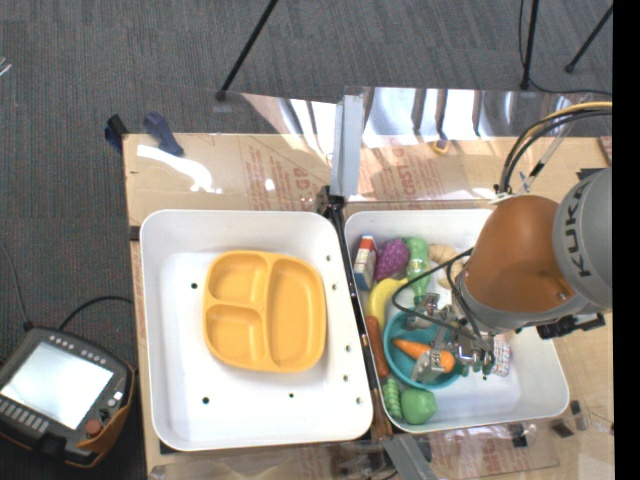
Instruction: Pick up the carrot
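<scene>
Two white bins sit side by side on the desk (230, 173). The left bin (165, 268) has a yellow plate (266, 310) in it, with three sections, lying flat near the middle.

The right bin (540, 393) is full of toy food. A teal bowl (400, 360) sits in its left half, and the carrot (410, 349) lies inside that bowl, orange and pointing to the left. The gripper (440, 360) is low over the bowl, right next to the carrot's fat end. I cannot tell how far apart the fingers are, and I cannot tell if they have the carrot or are just touching it.

Just behind the bowl, on the far side, is a yellow banana (383, 296). Beyond that is a bunch of purple grapes (392, 258), and a small bottle (364, 258) with a red and blue label stands to the left of the grapes. A green pepper (418, 405) rests at the near edge of the bin, just in front of the bowl. A thin orange stick-shaped thing (376, 343) lies along the bin's left wall.

The grey arm (595, 238) comes in from the right, and its orange band (515, 253) hangs over the middle of the right bin
</scene>
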You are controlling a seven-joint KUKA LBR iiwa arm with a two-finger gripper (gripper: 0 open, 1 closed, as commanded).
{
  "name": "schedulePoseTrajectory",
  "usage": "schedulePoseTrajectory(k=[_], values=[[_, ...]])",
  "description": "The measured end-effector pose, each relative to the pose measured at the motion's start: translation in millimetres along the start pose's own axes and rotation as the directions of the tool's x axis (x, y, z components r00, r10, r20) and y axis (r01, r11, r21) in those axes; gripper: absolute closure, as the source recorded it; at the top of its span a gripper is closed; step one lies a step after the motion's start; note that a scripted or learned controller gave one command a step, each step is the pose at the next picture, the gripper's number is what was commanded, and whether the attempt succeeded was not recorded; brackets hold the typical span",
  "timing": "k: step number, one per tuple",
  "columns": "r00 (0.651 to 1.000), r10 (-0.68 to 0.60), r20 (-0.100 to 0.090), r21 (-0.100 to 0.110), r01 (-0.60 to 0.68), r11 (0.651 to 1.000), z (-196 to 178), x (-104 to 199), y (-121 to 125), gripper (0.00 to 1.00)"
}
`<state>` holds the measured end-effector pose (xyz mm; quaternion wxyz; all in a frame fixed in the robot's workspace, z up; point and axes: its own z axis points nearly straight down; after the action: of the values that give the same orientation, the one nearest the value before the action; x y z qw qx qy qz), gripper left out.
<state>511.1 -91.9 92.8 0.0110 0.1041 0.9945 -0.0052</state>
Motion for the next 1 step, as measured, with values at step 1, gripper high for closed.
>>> schedulePoseTrajectory(k=[1], values=[[0.935,-0.350,0.055,0.007,0.351,0.937,-10.9,14.3,2.5,0.00]])
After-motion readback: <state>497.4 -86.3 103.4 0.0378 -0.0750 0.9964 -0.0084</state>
